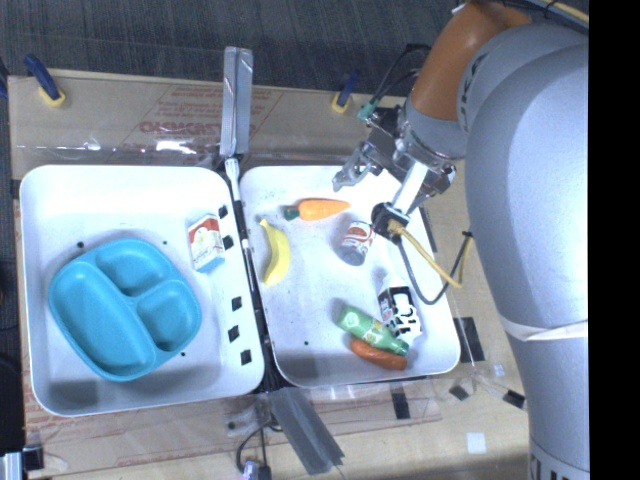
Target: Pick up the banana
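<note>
The banana (275, 252) lies by the right bin's (300, 368) left wall; the gripper (366, 194) hovers near its far edge, fingers spread, holding nothing.

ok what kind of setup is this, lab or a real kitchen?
Most likely a robot lab bench, not a kitchen: two shallow white bins sit side by side on a clamped board, toy-like food such as a banana and carrot is scattered in the right one, and a grey arm's gripper hangs above.

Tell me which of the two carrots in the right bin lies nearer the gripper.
The carrot at the far side of the right bin, just below-left of the gripper. The other carrot lies at the near edge, beside a green packet.
</note>
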You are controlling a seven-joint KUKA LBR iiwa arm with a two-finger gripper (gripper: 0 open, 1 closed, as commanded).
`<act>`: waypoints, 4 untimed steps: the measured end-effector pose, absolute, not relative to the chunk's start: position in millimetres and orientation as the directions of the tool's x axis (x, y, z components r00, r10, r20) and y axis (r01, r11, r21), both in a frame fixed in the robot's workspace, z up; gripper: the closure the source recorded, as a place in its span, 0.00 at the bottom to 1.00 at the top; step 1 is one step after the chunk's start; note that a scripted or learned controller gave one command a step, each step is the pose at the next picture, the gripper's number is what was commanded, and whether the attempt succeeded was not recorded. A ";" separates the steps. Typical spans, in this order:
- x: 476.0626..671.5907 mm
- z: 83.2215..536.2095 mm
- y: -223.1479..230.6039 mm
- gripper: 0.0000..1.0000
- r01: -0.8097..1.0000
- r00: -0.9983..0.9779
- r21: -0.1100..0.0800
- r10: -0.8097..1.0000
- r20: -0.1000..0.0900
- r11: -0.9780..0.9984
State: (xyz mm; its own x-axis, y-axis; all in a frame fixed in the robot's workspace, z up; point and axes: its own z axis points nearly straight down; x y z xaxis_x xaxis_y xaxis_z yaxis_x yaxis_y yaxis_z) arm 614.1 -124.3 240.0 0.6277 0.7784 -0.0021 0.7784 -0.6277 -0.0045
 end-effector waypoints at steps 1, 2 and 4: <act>596.1 189.1 -18.4 0.00 0.915 0.403 -0.008 0.915 -0.002 -0.403; 563.9 189.4 -74.4 0.00 0.935 0.355 -0.007 0.935 -0.002 -0.355; 611.9 98.4 -95.0 0.00 0.978 0.211 0.008 0.978 0.003 -0.211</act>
